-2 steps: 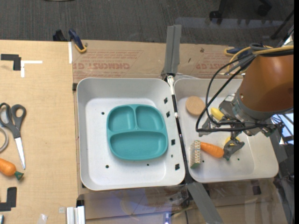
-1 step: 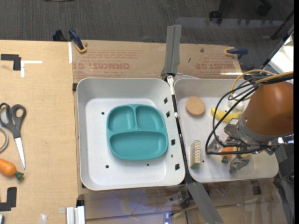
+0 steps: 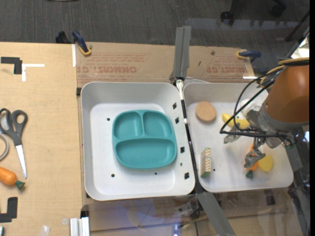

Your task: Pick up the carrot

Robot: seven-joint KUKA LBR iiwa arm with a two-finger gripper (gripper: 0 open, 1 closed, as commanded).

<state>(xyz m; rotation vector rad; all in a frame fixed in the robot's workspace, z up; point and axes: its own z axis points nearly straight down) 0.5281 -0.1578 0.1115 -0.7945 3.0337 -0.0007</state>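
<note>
Carrot (image 3: pixel 251 168): in the right bin (image 3: pixel 224 178), near its front right corner, directly under the tool (image 3: pixel 254 156).
Carrot's long axis: runs nearly front to back across the bin floor, leaning a little to the right at the far end.
Carrot's ends: the small green end points at the bin's near rim; the orange body runs away from it and is partly covered by the grey tool, with orange showing above and below it.
Tool: low over the middle of the carrot and overlapping it; the arm (image 3: pixel 290 95) with its orange band comes in from the right.
Tool's grip: cannot tell whether it is released or clenched, nor whether the carrot is lifted off the floor.
Yellow piece (image 3: pixel 266 164): just beside the carrot, on its right.
Second yellow piece (image 3: pixel 232 120): farther back in the same bin, partly behind cables.
Tan disc (image 3: pixel 205 111): near the right bin's back left corner.
Pale ridged piece (image 3: pixel 206 160): by the right bin's left wall.
Left bin (image 3: pixel 93 181): carries a teal divided plate (image 3: pixel 144 139).
Bench (image 3: pixel 44 132): scissors (image 3: pixel 15 132) and an orange toy vegetable (image 3: pixel 7 176) lie at the far left, well apart from both bins.
</note>
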